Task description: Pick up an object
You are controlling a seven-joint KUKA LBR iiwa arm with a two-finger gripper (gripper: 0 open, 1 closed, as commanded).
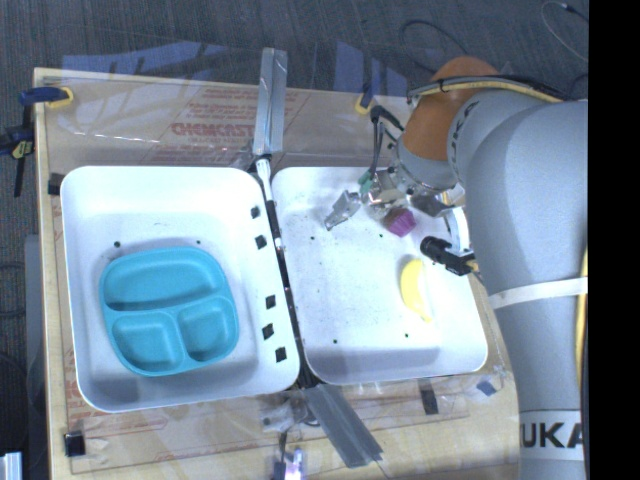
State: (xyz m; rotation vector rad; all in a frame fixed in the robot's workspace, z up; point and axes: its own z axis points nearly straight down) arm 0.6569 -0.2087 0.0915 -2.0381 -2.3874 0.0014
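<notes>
From above, the arm's metal two-finger hand [345, 208] hangs low over the far end of the right shallow white plastic bin [455, 353] — whether it is clenched or released I cannot tell. A small purple block [402, 222] lies just beside it; a yellow banana-shaped toy [415, 288] sits nearer. The left white bin [85, 208] holds a turquoise sectioned plastic tray [168, 308]. Both rest on the pale wooden desk [150, 113] — dark carpet [150, 18] beyond.

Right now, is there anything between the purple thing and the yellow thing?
No. In the camera view, just bare white bin floor lies between the purple object and the yellow object.
</notes>
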